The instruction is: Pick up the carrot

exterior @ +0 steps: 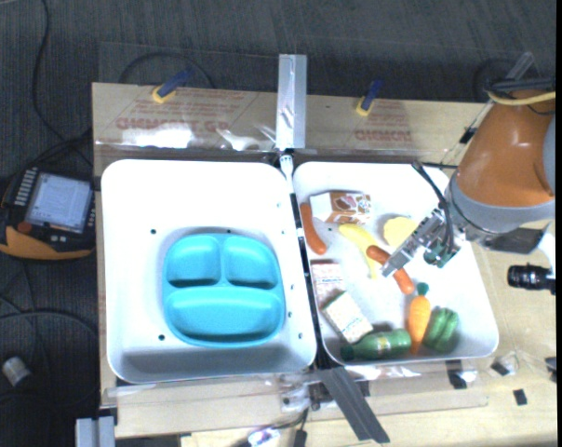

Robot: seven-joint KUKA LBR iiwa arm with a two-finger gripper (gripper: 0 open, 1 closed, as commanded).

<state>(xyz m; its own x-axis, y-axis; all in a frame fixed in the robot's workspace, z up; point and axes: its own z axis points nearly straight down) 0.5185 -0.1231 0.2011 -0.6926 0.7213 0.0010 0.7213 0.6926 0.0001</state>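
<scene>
The carrot [418, 318], orange with a small green top, lies in the right bin [476, 291] near its front right corner, pointing toward the front. My gripper [407, 253] hangs over the middle of that bin, up and to the left of the carrot and apart from it. Just below the gripper's tip lies a small red-orange piece [404, 280], between the gripper and the carrot's green top. Nothing is visibly held.
Around the carrot are a green pepper [443, 329], a green cucumber [378, 345] and a white box [345, 314]. Further back lie a banana [354, 238], a sausage [311, 230] and a brown packet [348, 205]. A blue divided tray [223, 287] sits in the left bin [132, 212].
</scene>
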